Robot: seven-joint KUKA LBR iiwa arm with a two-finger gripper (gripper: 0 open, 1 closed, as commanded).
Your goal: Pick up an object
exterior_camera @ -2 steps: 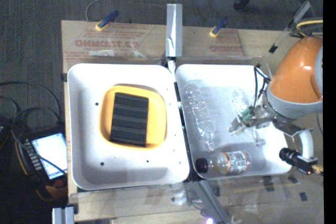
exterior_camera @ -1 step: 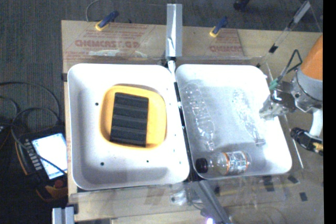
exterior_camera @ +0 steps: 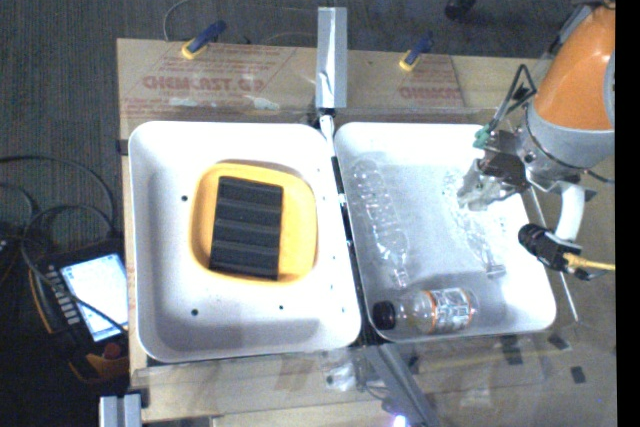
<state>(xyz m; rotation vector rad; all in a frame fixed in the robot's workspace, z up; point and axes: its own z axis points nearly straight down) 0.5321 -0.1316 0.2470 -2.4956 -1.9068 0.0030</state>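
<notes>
The arm (exterior_camera: 585, 65) reaches in from the right, its orange band above the upper right corner of the right bin (exterior_camera: 520, 140), and the gripper (exterior_camera: 487, 183) hangs over the upper right part of that bin; whether it is released, clenched or grasping anything I cannot tell, since its tip is lost against clear plastic there. In the right bin lie several see-through things: a clear plastic bottle (exterior_camera: 380, 215) stretched lengthwise down the left side, near the wall shared with the other bin, and a clear wine glass (exterior_camera: 478, 235) toward the right, its stem pointing to the near wall (the outlines are faint against the white floor). Along the near wall lies a bottle with an orange label (exterior_camera: 425, 310), on its side, dark cap to the left, close to the near left corner. The left bin (exterior_camera: 150, 245) holds a yellow tray (exterior_camera: 300, 205) in its middle, with a black ridged block (exterior_camera: 247, 227) lying inside it, slightly turned. Two blue-and-yellow clamps (exterior_camera: 203, 39) sit on the bench's far edge.
</notes>
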